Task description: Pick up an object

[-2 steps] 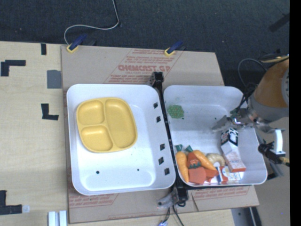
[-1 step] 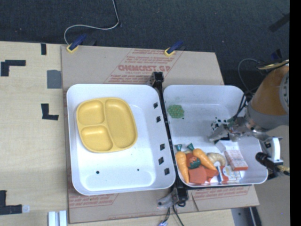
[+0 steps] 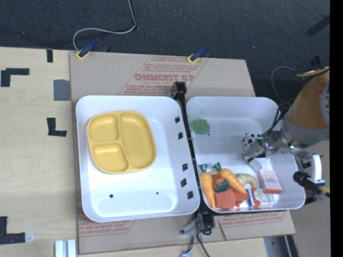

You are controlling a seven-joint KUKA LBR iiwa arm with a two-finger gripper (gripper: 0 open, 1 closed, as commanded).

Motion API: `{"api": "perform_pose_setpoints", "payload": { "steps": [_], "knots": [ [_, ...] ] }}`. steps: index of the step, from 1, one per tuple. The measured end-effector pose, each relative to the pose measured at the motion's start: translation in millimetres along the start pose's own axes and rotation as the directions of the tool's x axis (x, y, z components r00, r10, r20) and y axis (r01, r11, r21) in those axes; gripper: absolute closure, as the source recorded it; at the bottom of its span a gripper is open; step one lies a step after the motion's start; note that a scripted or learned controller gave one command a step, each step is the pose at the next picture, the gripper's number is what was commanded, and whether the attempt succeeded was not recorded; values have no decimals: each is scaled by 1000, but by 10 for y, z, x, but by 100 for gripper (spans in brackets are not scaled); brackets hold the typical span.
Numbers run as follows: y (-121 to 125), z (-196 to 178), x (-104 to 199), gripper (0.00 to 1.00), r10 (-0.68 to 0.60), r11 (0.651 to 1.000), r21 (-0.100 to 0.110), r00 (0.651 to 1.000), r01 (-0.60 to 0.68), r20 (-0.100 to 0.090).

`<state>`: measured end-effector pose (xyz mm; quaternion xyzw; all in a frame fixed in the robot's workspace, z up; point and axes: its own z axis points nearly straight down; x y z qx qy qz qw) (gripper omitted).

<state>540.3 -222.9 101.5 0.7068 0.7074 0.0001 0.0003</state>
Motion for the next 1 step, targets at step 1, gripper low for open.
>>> {"api": "perform_pose_setpoints", "payload": {
  "steps": [1],
  "knots": [
    [348, 124, 902, 100, -2, 1000, -11, 1000, 2, 1]
  ]
}}
